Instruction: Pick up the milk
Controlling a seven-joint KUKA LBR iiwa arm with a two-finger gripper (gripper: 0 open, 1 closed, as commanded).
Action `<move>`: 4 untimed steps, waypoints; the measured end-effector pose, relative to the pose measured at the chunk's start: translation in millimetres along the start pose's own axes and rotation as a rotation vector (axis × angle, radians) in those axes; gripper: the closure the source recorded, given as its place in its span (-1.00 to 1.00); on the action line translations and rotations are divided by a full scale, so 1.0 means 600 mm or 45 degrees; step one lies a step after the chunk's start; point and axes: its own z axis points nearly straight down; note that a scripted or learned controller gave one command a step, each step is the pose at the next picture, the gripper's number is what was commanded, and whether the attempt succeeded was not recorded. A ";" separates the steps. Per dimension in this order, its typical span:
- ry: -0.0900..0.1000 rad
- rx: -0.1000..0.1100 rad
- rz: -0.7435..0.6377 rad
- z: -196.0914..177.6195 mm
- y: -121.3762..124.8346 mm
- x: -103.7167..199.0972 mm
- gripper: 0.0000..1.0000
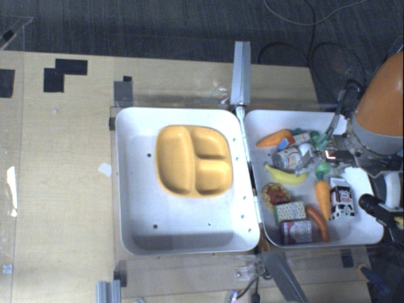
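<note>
Plainly, the left bin (pixel 136 169) plays no part in this step; it carries just 1 yellow divided tray (pixel 192 160), left of centre in the frame. The work is in the right bin (pixel 369 232), right of centre, where the things lie crowded. Going rightward through it there is a banana (pixel 285 174), a tin can (pixel 291 158) just above it, then the gripper (pixel 314 158) low over that can and a green piece. Whether the gripper is spread or closed I cannot tell, since its tip blurs into the clutter, and nothing can be seen held in it. The milk (pixel 341 202) sits further right and lower, a small white carton with dark and red print, just beside an orange carrot (pixel 322 197) on its left. To do this well, the gripper should probably shift toward the lower right and come down squarely over the carton, closing across its narrow sides and clear of the carrot. The arm (pixel 382 109) is cut off at the right edge, and the carton's print is too small to read.
</note>
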 end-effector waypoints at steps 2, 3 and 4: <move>-0.003 -0.004 0.166 0.220 -0.038 -0.176 -1.00; -0.002 -0.002 0.176 0.182 -0.038 -0.161 -1.00; -0.004 -0.010 0.174 0.162 -0.034 -0.161 1.00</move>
